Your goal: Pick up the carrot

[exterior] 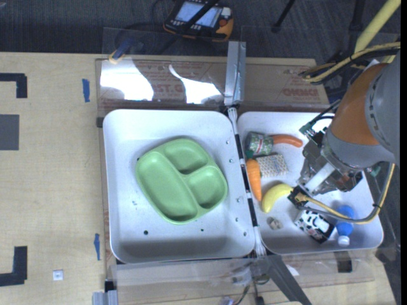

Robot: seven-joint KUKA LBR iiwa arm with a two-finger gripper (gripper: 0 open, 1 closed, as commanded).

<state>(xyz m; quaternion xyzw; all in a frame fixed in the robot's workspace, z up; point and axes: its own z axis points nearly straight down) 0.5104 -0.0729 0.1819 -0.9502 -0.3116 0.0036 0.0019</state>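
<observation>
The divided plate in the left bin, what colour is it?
Light green; the divided plate shows plainly in the camera view, lying in the left white bin.

We look down from above the bench at a slant, far enough back to take in both white bins. The left bin [121, 170] sits near the frame's centre, the right bin [372, 234] beside it toward the right edge. Beyond the left bin, at the top, lies dark floor [76, 11].
</observation>
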